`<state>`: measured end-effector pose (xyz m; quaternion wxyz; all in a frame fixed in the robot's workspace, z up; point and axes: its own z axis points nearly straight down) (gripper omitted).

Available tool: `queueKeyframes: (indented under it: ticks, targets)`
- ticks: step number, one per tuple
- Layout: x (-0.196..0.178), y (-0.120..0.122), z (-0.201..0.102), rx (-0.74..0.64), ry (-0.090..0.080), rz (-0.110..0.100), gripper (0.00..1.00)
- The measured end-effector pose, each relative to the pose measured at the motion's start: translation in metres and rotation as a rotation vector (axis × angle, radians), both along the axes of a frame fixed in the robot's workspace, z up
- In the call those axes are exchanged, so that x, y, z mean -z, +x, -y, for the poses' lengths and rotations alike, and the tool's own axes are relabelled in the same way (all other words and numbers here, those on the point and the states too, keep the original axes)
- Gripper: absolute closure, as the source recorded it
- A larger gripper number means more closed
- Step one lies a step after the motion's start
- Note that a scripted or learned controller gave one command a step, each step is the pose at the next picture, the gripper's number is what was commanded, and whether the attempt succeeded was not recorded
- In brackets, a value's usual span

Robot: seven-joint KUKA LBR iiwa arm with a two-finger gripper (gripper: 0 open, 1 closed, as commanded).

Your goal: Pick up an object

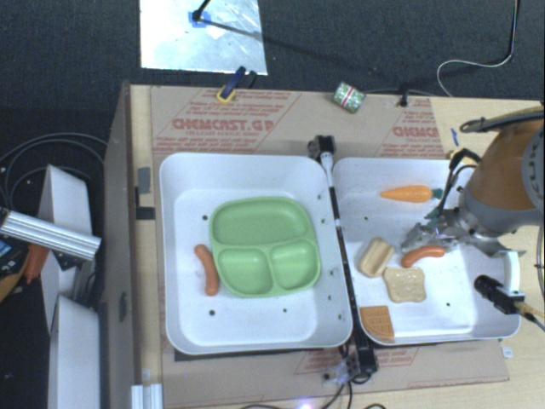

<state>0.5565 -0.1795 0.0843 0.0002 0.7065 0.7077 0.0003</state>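
You are looking down from a single fixed camera mounted above the bench [281, 113], tilting at a slant so that the far edge is sitting toward the top of the frame. It is standing far enough back to be taking in both white bins, the left bin [183, 228] and the right bin [451, 313], plus dark floor [68, 49] beyond. The arm [507, 177] is entering from your right side.

Two white bins sit side by side: the left bin [183, 228] and the right bin [375, 173]. There are two sausages [207, 270] [423, 255], one green divided plate [264, 246], one carrot [407, 194], one bread roll [375, 256], one toast slice [404, 285] and one cracker [377, 321].
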Motion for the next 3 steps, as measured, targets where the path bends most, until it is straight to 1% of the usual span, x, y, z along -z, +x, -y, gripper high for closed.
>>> queueKeyframes:
  ticks: [1,2,3]
  targets:
    - [-0.011,0.001,0.001,0.0,-0.001,0.003,1.0]
    - [-0.011,0.001,0.001,0.0,-0.001,0.003,0.0]
    - [0.0,-0.038,-0.033,0.0,0.0,0.0,0.0]
